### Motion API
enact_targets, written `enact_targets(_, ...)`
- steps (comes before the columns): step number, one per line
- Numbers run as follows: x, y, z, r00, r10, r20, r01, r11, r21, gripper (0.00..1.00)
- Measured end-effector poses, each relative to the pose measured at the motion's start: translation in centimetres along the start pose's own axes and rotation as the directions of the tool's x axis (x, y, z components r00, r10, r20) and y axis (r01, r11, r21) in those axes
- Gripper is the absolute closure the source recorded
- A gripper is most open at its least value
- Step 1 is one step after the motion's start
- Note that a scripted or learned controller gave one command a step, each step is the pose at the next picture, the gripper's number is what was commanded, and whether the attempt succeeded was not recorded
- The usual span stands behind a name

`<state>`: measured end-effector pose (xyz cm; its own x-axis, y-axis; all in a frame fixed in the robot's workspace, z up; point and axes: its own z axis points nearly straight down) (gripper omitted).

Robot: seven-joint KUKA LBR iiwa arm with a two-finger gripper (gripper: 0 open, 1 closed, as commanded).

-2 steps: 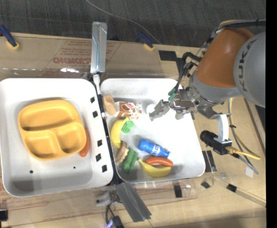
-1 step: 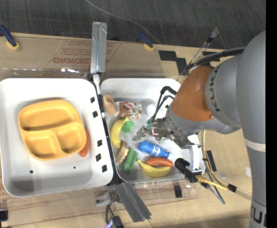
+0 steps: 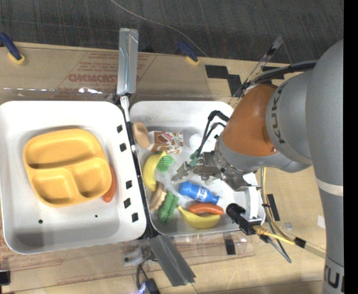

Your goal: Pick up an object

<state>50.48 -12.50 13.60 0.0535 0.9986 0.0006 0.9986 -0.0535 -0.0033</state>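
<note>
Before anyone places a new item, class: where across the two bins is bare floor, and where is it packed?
Left bin: bare floor around the yellow tray, widest along the near edge. Right bin: a bare strip at the far wall; elsewhere crowded with blue bottle, banana, and the gripper.

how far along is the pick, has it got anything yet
Done: the arm has reached into the right bin, with the gripper low over the toy pile. In hand: nothing visible between its fingers; it sits just above the blue bottle, beside the yellow banana. Left: close on an item and lift it. The yellow tray lies in the left bin.
</note>
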Motion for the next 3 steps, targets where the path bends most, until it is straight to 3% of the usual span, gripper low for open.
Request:
enact_targets(1,-2.9,0.0,4.4,0.994,-0.110,-0.001,0.110,0.994,-0.001,0.00)
enact_targets(2,-3.0,0.0,3.4,0.993,-0.114,-0.001,0.114,0.993,-0.002,1.00)
enact_targets(3,7.0,2.2,-11.9,0.992,-0.128,0.000,0.128,0.992,-0.012,1.00)
